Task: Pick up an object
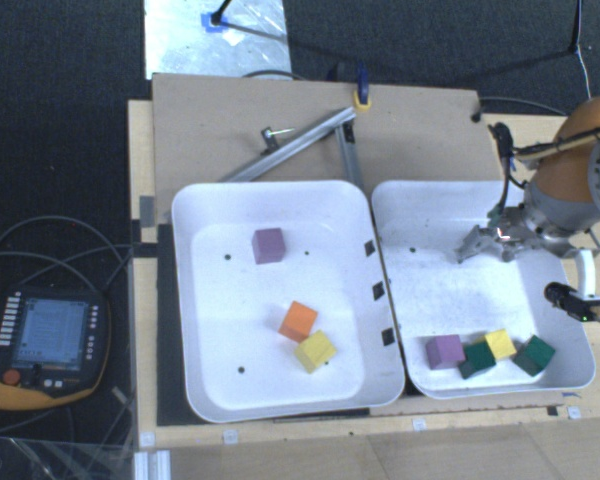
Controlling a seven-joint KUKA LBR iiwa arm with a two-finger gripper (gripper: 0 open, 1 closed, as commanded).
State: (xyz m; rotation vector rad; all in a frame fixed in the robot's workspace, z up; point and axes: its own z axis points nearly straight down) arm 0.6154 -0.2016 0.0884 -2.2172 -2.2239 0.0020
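Note:
My gripper (488, 250) hangs over the upper right part of the right bin (420, 208), open, with nothing between its splayed fingers. Along that bin's front wall lie a purple cube (444, 351), a dark green cube (476, 359), a yellow cube (499, 344) and another green cube (534, 354), packed close together. The left bin (195, 268) holds a purple cube (268, 245) near its back, plus an orange cube (298, 320) touching a yellow cube (315, 351) toward the front. The gripper is well above and behind the right bin's cubes.
A metal bar (295, 143) lies slanted on the cardboard sheet behind the bins. A teach pendant (45, 343) with cables rests on the floor at left. The arm's orange band (585, 138) stands at the right edge.

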